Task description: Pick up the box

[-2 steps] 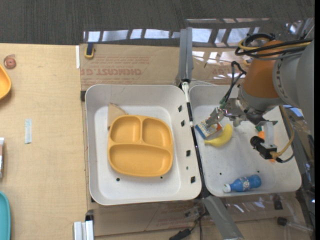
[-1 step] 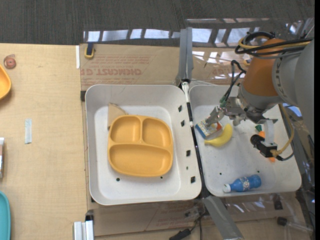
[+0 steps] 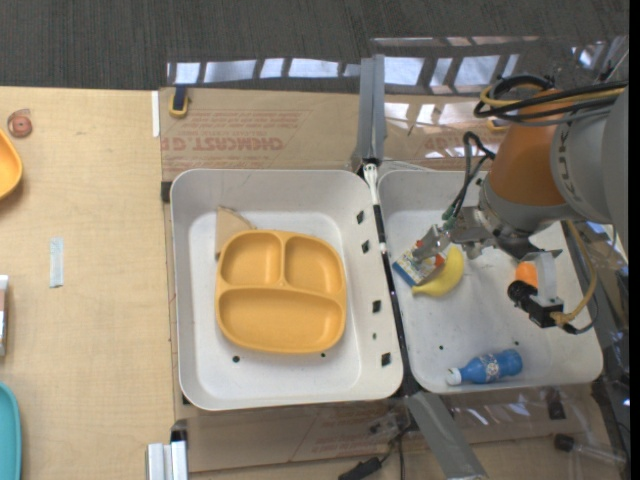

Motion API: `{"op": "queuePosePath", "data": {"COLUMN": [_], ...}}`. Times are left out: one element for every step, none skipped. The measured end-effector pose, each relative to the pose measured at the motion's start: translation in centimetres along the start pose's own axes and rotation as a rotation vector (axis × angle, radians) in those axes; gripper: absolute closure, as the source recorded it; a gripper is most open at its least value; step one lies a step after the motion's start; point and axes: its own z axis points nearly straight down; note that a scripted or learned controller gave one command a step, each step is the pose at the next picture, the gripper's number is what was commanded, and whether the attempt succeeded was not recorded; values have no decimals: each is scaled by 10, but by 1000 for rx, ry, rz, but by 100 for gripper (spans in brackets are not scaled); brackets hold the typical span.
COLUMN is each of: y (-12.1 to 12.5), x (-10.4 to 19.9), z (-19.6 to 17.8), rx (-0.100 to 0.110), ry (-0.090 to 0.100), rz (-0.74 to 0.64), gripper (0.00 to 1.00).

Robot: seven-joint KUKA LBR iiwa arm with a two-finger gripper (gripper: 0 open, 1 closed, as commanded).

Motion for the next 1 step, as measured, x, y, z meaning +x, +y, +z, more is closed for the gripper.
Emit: {"op": "queuePosePath", "data": {"y": [5], "x": [0], "z": [1], "rx": [6], "ry": [2], "rz": [35], "gripper": [0]}}
